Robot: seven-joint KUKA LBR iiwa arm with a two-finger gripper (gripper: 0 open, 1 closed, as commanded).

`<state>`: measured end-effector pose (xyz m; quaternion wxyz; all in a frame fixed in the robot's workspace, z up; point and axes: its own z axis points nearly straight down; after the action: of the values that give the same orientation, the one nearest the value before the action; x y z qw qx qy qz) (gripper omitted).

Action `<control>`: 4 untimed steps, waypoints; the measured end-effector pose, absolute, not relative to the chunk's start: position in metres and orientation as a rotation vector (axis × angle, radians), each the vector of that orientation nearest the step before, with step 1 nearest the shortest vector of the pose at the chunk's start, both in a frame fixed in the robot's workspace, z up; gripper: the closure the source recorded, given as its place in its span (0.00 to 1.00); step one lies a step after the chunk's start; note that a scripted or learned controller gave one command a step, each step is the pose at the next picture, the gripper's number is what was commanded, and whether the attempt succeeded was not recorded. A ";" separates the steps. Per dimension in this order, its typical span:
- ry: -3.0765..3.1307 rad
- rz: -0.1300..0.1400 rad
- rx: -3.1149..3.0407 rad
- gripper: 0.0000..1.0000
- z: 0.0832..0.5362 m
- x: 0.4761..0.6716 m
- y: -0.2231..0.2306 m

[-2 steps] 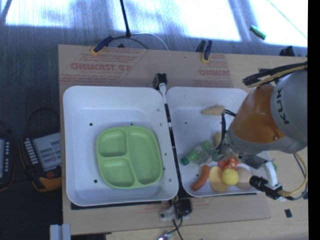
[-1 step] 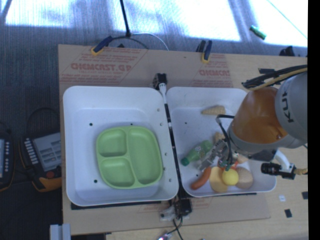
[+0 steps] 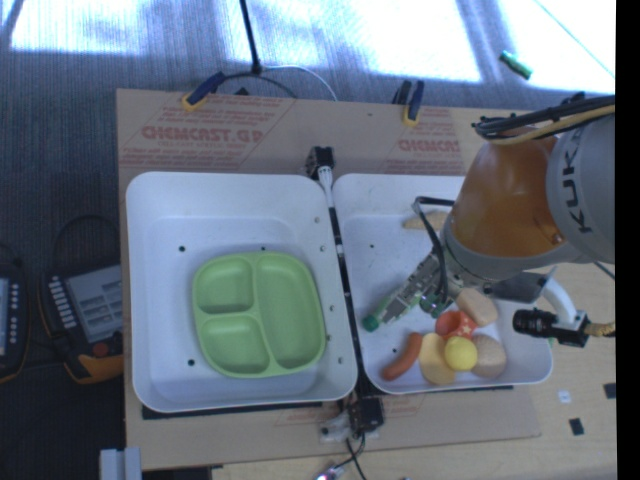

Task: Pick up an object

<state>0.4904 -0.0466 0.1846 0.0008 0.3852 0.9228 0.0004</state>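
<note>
Approach stage: the gripper (image 3: 400, 306) hangs just left of the toy-food pile (image 3: 455, 350) in the right bin (image 3: 375, 233); its state cannot be told. Next: descend squarely onto one piece.

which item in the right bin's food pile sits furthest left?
The orange carrot-like piece. It is long and thin, lies at a slant at the pile's left edge, left of the yellow round piece and the red one.
</note>
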 end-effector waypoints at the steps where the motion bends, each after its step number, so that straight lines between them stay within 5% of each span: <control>1: 2.878 0.000 1.256 1.00 0.184 0.565 -0.059; 2: 2.973 -0.002 1.016 1.00 0.099 0.609 -0.108; 4: 3.056 -0.001 0.552 1.00 0.094 0.533 -0.101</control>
<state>0.5332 -0.1006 0.0937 0.0180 0.1776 0.9839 -0.0003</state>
